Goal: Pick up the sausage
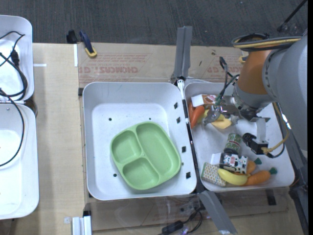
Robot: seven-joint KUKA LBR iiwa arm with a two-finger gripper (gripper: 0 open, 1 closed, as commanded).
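A reddish-orange sausage-like piece point(196, 114) lies tilted against the left wall of the right bin point(288, 173), near its far end. My gripper point(214, 115) is low in that bin, just right of the piece and very close to it. A pale yellow item point(223, 123) sits directly under or beside the gripper's tip. The grey arm with its orange band point(254, 75) comes in from the right and hides the bin's far right corner. I cannot see anything clearly held.
The right bin's near end holds a banana point(232, 176), a carrot point(259, 177), a small can point(234, 143), a black-and-white packet point(233, 161) and a speckled block point(212, 174). A white card point(202, 100) lies by the far wall. A green divided plate point(145, 155) is in the left bin point(90, 131).
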